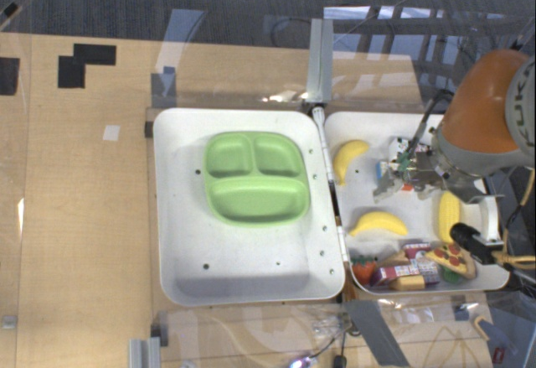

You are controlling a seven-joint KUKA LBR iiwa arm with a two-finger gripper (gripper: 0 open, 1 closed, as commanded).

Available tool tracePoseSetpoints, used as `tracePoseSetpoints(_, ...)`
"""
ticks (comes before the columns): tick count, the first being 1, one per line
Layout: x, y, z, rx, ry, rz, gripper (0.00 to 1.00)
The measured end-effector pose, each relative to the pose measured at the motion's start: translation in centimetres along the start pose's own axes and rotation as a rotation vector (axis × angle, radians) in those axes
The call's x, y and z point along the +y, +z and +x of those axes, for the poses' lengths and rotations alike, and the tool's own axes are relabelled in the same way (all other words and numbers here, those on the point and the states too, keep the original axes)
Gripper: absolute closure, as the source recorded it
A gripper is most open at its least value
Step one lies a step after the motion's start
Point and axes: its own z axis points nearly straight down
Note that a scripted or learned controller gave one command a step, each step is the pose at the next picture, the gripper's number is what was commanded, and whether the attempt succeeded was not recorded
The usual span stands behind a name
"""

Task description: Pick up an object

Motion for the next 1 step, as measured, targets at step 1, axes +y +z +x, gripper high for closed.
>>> tracePoseSetpoints(1, 5.52, 7.28, -1.87, -0.002, 0.219, -0.018, 0.0)
